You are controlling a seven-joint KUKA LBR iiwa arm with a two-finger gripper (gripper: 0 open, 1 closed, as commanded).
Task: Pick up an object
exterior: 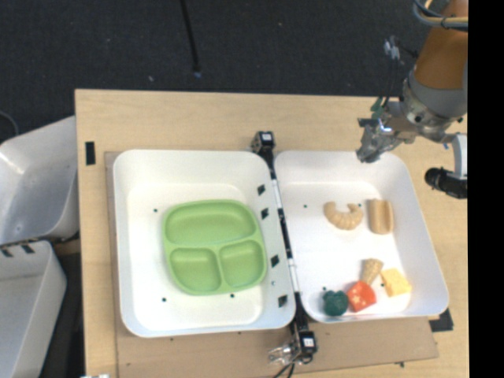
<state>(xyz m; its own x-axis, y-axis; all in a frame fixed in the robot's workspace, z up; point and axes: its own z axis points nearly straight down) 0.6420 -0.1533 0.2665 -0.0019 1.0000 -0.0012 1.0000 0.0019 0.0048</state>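
The grey arm with its orange band reaches in from the right, and its two-finger gripper [370, 153] hangs over the far edge of the right-hand shallow white bin [315, 181], nothing between its tips; whether the pincer stands wide or narrow I cannot tell from this slant. All the candidates lie in that right bin. A curled tan croissant-shaped toy [344, 215] sits near the bin's middle, with a short tan bread-roll-shaped piece [380, 216] just beside it on the right. In the near right corner cluster a dark green rounded toy [335, 302], a red tomato-like piece [361, 296], a small orange-tan cone-like piece [372, 270] and a yellow cheese-like wedge [395, 283], packed close or touching. The left-hand white bin [142, 187] holds a green plastic three-compartment tray [214, 245]. These look like light, stiff play-food pieces, probably smooth and a little slippery, not fragile. The croissant is the nearest to the gripper and stands clear of its neighbours; taking it across the narrow middle of its curve seems the safest hold, since the clustered pieces leave little room for fingers and may shove one another aside.
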